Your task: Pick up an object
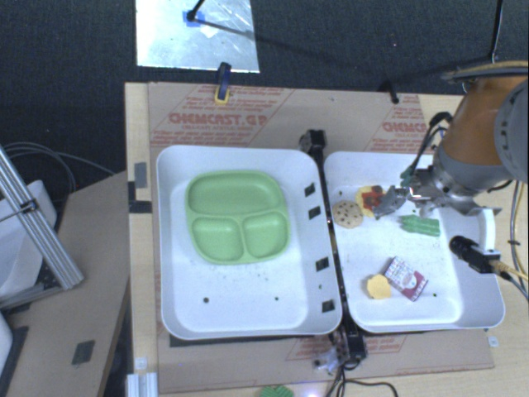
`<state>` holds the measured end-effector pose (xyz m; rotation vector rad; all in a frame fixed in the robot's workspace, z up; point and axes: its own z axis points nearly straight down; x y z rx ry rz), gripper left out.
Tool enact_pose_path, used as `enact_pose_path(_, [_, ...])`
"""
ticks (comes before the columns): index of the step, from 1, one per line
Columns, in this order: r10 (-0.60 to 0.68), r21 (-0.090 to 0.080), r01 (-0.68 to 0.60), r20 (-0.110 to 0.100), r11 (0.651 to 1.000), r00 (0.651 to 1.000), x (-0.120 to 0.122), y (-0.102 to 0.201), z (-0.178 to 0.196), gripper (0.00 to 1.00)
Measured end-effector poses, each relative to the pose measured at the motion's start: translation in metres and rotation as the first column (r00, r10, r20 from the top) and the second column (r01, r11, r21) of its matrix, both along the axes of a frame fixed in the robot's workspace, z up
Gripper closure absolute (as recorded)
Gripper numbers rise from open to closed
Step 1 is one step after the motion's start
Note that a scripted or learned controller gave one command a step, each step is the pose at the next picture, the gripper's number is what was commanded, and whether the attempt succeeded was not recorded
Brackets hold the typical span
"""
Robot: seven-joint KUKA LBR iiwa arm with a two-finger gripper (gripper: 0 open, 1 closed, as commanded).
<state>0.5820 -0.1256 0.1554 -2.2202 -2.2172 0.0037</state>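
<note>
Two shallow white bins (248, 325) sit on the worktop. In the right bin (438, 313), the gripper (385, 203) hovers beside a small red-and-yellow toy (369, 197); whether its jaws are clenched, I cannot tell. Crowding from the round speckled cookie (348, 214) could spoil the grasp.

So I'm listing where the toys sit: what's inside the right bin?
The right bin holds a cookie, a green piece, a yellow piece and a small red packet. The gripper partly covers a red-and-yellow toy.
</note>
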Motion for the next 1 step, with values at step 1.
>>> enact_pose_path(1, [0.005,-0.006,-0.004,0.015,1.000,1.000,0.0678,-0.0541,0.0232,0.00])
